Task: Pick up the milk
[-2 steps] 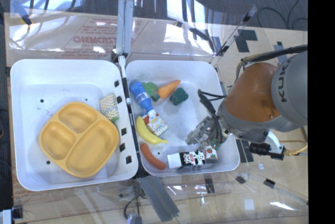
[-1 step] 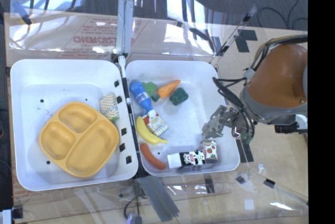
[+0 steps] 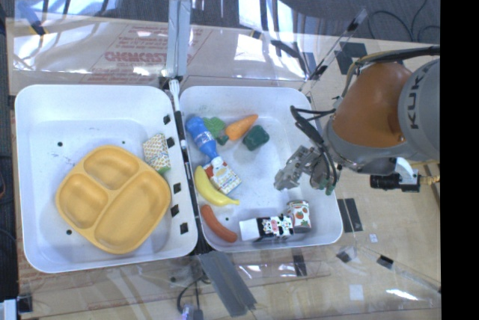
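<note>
The milk (image 3: pixel 266 228) is a black-and-white cow-patterned carton lying on its side along the front wall of the right bin (image 3: pixel 247 96). A small strawberry-printed carton (image 3: pixel 299 214) stands against its right end. My gripper (image 3: pixel 307 181) hangs over the right part of this bin, a little behind and to the right of the milk. It is open, with nothing between its fingers. The arm with its orange band (image 3: pixel 370 113) comes in from the right.
The right bin also holds a blue bottle (image 3: pixel 202 137), a carrot (image 3: pixel 240 127), green pieces (image 3: pixel 255 137), a banana (image 3: pixel 212 190), a red-and-white carton (image 3: pixel 224 178) and a sausage (image 3: pixel 218 225). The left bin (image 3: pixel 45 251) holds a yellow divided plate (image 3: pixel 112 199) and a patterned box (image 3: pixel 156 152).
</note>
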Robot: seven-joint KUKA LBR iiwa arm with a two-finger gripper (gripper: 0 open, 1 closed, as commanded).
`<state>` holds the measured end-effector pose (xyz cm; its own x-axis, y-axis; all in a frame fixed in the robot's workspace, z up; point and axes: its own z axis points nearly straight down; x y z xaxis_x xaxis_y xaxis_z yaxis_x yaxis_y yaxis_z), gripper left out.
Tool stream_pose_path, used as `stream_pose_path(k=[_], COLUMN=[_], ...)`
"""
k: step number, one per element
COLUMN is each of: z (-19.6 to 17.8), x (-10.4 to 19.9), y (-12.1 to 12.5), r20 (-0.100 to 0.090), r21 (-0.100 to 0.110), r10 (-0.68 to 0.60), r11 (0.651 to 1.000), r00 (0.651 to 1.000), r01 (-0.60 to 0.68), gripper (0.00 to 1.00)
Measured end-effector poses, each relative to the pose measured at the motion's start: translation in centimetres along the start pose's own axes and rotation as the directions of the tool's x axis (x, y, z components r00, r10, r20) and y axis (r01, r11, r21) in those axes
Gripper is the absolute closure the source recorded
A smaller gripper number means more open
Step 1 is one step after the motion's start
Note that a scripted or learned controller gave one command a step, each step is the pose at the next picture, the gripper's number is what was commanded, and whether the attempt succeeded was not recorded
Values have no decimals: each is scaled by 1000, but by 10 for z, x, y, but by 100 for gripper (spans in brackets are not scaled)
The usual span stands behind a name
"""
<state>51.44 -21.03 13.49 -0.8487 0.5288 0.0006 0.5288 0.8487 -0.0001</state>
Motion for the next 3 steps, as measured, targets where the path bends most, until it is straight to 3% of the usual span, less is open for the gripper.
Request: stream_pose_path(k=[1, 2, 3], z=[-101, -80, -79], x=[34, 44, 64], y=[0, 14, 33], r20=[4, 2, -1], r21=[1, 0, 0], r10=[-379, -295, -605], r11=[925, 956, 796], r00=[925, 956, 796], r01=[379, 295, 605], gripper=[100, 100, 100])
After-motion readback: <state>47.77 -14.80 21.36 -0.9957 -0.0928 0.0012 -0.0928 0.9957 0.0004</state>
